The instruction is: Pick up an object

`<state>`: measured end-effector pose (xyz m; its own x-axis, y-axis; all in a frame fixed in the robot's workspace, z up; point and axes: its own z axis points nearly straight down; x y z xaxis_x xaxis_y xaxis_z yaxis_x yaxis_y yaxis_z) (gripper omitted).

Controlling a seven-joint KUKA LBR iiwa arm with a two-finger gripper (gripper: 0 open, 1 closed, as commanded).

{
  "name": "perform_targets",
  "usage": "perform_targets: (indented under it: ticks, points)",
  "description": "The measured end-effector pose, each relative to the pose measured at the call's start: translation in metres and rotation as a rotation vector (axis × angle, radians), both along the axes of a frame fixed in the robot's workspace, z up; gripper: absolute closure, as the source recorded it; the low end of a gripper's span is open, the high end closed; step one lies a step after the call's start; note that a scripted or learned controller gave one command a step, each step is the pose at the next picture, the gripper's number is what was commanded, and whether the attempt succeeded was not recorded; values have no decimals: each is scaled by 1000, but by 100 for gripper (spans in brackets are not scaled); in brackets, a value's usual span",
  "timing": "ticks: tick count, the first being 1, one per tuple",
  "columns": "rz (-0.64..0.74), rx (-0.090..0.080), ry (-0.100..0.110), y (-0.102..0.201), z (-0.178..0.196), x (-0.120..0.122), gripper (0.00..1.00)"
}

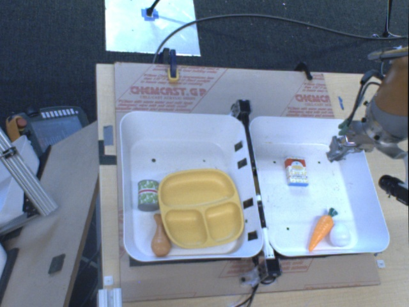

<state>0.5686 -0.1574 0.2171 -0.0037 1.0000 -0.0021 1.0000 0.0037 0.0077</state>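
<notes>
In the left bin (185,123), lower left of the frame, you see a small green can (147,194) standing just beside a yellow tray w/ three compartments (201,207). A brown wooden piece (160,236), shaped like a pestle, lies at the tray's lower left corner, touching its edge.

Moving to the right bin (358,190), you find a small red and white carton (296,171) lying flat near the bin's centre. In the lower right corner an orange toy carrot (321,231) w/ green top lies tilted, and a white egg (339,235) is touching it.

The gripper (339,147) is at the right bin's upper right, above the bin's edge area, well apart from the carton. It holds nothing, but if it is open or closed you cannot tell from here.
</notes>
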Motion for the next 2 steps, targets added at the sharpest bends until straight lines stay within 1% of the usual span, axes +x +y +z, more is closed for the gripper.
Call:
perform_targets:
  ticks: [1, 2]
  points:
    - [0, 1, 5, 0, 1, 1, 100]
    - [5, 3, 7, 59, -5, -6, 100]
